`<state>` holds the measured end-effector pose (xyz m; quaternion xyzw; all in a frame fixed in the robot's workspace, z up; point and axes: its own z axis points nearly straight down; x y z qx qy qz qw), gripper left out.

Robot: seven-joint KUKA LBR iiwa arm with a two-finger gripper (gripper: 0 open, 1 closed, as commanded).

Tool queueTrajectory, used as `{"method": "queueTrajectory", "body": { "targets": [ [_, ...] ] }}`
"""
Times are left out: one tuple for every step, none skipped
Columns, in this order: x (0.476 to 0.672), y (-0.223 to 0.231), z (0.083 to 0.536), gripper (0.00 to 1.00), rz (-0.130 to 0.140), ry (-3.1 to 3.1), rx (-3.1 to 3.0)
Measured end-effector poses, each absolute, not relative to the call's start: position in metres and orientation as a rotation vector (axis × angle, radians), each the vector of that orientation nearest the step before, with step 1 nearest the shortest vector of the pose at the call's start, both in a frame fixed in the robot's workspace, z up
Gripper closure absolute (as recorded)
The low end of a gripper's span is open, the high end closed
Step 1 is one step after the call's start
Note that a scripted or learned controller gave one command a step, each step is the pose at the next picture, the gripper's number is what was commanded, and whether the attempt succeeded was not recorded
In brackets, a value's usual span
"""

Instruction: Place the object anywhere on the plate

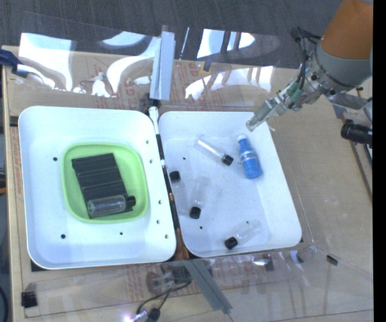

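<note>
A pale wooden bench [340, 247] stood on dark grey carpet, seen from above at a slant, with clear plastic sheeting glinting along its far edge. Two shallow white bins sat side by side on it. The left bin [39, 180] held a light green plate [70, 173] with a black ridged block [99, 173] lying on it. A clear vial with a black cap [109, 205] lay on the plate's near part, touching the block's lower end.

The right bin [280, 206] held several small things spread apart: a blue bottle [249, 158] near the far right, a clear vial [213, 149] just to its left, another clear vial [197, 196] near the middle, a third [241, 235] toward the near edge, and a loose black cap [174, 176] beside the left wall.

The grey arm with its orange band [347, 25] reached in from the upper right. Its gripper [254, 123] hung above the right bin's far right corner, tilted down and to the left, with nothing seen between its tips; how wide it stood could not be told.
</note>
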<state>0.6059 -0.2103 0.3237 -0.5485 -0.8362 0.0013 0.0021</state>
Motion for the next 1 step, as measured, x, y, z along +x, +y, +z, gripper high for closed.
{"method": "queueTrajectory", "body": {
  "targets": [
    [0.657,-0.2104,0.4072,0.0,0.0,-2.66,-1.676]
  ]
}}
